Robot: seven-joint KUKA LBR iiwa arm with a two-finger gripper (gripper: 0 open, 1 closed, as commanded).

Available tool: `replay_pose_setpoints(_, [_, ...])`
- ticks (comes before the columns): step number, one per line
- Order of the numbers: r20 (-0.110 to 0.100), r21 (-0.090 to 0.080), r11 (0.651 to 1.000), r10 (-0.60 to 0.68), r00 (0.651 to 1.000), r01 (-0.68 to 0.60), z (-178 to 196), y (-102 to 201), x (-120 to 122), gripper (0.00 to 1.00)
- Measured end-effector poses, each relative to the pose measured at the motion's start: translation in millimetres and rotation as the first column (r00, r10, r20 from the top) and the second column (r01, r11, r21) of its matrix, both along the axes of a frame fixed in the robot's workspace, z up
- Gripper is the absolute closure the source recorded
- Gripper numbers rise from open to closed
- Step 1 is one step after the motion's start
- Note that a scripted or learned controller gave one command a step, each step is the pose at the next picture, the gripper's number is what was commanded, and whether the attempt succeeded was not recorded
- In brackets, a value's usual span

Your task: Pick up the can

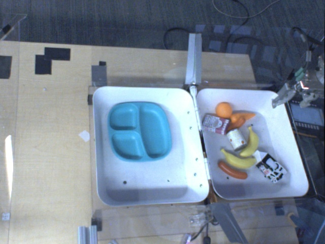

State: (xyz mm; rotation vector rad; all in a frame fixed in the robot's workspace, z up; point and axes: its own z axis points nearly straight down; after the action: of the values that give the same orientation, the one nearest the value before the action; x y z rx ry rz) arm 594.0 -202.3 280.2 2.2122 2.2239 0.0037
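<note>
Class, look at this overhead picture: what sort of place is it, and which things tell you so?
Probably a robotics lab bench: two white bins side by side, toy-like food such as a banana beside a can, and loose cables on the carpet.

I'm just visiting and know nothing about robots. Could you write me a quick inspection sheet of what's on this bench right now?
Surface: wooden bench with left bin and right bin side by side.
Job's things: can lying in the right bin, against the banana.
Clutter: orange, carrot, carton, sausage, black-and-white box; blue tray in the left bin.
Grippers: gripper at the right bin's far corner, blurred.
Cables: cable looped on the floor.
Surroundings: dark carpet.
</note>
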Motion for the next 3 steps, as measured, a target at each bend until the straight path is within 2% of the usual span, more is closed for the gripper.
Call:
replay_pose_setpoints(1, [0.0, 0.002, 0.953, -0.304, 0.953, 0.304, 29.1, -4.0, -73.4, 0.0])
replay_pose_setpoints(2, [-0.003, 0.002, 0.977, -0.215, 0.977, 0.215, -88.5, 51.5, 7.1, 0.0])
replay_pose_setpoints(3, [-0.002, 0.002, 0.997, -0.073, 0.997, 0.073, -180.1, 114.5, 41.5, 0.0])
